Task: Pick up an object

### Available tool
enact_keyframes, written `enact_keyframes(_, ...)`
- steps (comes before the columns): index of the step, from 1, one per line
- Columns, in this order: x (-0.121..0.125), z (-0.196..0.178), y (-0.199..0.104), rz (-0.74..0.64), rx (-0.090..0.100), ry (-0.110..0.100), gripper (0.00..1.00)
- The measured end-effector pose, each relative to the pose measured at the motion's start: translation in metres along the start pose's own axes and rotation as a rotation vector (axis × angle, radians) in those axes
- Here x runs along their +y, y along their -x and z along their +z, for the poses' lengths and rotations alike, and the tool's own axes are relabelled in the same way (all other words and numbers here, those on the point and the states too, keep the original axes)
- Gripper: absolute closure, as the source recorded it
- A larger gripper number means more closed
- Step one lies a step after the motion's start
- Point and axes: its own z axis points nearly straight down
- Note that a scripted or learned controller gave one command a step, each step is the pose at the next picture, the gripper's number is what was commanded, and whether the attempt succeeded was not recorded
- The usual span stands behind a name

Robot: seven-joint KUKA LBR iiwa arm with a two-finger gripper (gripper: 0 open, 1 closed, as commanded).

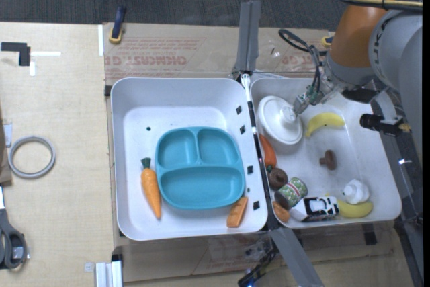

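My gripper (300,104) hangs low over the upper left part of the right bin (376,165), at the edge of a round white lid (277,121). Whether it touches the lid is unclear. A small yellow banana (325,121) lies just right of the gripper. Lower in the same bin sit a brown knob-like piece (328,159), a chocolate donut (277,178), a green patterned can (291,190), a black-and-white toy car (318,208) and a yellow-and-white toy (354,201). An orange object (269,152) rests against the bin's left wall.
The left bin (127,144) holds a blue divided plate (199,167), a carrot (151,193) and an orange piece (237,212). On the bench to the left lie a tape roll (30,156) and scissors (10,247). The arm's bulk fills the upper right.
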Motion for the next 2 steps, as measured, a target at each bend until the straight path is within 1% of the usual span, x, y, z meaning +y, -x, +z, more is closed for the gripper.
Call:
enact_keyframes(1, -0.001, 0.0, 0.001, 0.001, -0.001, 0.0, 0.0)
enact_keyframes(2, -0.063, 0.011, -0.022, 0.072, 0.005, -0.004, 0.0)
